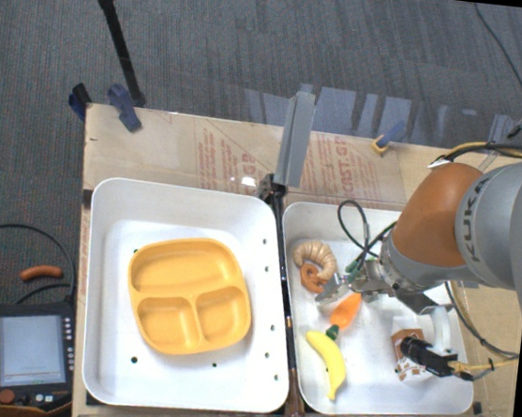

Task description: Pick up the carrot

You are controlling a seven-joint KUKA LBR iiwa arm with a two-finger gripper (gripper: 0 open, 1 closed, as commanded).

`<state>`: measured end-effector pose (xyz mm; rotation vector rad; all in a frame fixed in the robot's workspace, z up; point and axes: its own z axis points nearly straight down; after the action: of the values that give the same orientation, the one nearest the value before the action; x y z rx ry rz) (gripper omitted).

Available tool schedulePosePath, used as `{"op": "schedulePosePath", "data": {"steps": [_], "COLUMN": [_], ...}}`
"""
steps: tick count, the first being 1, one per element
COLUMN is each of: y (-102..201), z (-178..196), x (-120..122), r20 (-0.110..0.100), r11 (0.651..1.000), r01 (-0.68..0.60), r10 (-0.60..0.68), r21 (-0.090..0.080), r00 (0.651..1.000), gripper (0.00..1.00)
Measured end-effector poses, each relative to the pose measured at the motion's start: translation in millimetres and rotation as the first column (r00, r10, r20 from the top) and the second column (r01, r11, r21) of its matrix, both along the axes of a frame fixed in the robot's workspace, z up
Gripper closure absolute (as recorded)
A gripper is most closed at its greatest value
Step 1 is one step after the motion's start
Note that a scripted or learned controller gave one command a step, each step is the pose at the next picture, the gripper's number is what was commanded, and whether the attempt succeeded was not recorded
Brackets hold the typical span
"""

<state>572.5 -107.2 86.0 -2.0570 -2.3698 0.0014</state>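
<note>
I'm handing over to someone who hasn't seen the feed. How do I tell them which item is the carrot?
Look in the right-hand white bin, under the grey arm. Near its middle, right at the gripper, lies the carrot: a short orange cone with a green stub at its lower end. The banana just below it is yellow and curved; the curled pastry above-left is tan.

Hand [344,289] half-hidden beneath the wrist (grip unreadable), arm [486,221] cut off at right.

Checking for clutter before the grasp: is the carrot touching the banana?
Cannot tell. In the camera view the carrot's green lower end meets the banana's top, with no plain gap or contact.
</note>
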Motion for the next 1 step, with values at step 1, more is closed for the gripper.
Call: {"op": "schedulePosePath", "data": {"steps": [1], "y": [-1.5], "z": [7.6], "x": [-0.4], "r20": [-0.003], "r11": [1.000], "r01": [0.007], "r10": [-0.007], "r21": [0.002], "r00": [1.000], "gripper": [1.00]}}
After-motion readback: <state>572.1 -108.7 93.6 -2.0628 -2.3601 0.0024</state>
